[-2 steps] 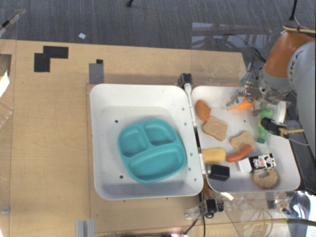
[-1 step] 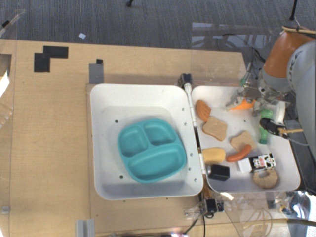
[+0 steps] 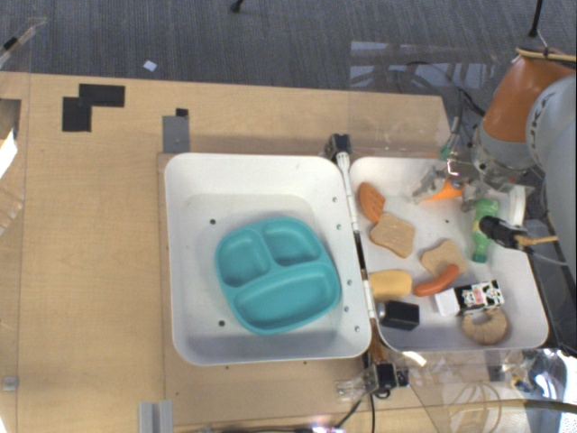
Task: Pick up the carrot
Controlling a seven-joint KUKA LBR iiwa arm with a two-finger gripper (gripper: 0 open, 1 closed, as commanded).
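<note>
The carrot [image 3: 444, 190], a small orange wedge, sits pinched between the claw's [image 3: 445, 186] fingers over the back of the right bin [image 3: 537, 305]. That bin is crowded with bread slices [image 3: 394, 234] and a sausage [image 3: 436, 282]. The left bin [image 3: 185, 242] holds a teal tray [image 3: 277, 275] on the tan bench [image 3: 81, 269].

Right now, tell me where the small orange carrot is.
The small orange carrot lies at the right white bin's far edge, at the gripper, up-right of the tan bread slice.
</note>
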